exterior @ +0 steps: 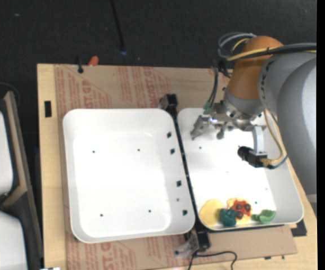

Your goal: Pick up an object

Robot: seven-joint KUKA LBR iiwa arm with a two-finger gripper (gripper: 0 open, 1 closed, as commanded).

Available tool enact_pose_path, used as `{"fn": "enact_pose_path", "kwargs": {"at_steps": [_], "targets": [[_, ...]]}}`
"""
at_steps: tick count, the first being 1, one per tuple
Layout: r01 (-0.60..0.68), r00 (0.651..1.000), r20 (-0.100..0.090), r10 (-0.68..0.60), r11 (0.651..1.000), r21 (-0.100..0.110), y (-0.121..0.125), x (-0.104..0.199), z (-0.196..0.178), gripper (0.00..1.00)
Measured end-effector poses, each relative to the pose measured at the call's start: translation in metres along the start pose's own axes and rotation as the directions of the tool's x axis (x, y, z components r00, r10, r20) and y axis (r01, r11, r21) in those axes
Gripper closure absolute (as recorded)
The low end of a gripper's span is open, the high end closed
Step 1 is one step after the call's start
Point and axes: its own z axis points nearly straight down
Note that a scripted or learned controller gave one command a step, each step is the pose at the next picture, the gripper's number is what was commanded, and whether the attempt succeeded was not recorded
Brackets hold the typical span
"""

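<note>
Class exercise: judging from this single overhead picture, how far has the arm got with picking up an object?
Done: nothing lifted yet. The objects lie clustered at the right bin's near edge. In hand: the gripper hangs over that bin's far end, apart from them. Left: travel to the cluster, descend, grasp, lift.

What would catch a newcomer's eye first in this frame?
The grey arm with its orange band looms over the right bin, its pincer near the bin's far edge. A bright cluster of toys, yellow, teal, red and green, sits at that bin's near edge. The left bin gleams white.
</note>
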Motion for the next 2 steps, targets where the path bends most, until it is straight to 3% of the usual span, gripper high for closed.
{"fn": "enact_pose_path", "kwargs": {"at_steps": [1, 2], "targets": [[-0.001, 1.0, 0.0, 0.001, 1.0, -0.007, 0.002, -0.001, -0.014, 1.0], [-0.001, 1.0, 0.001, 0.001, 1.0, -0.011, 0.001, -0.008, -0.076, 1.0]]}}
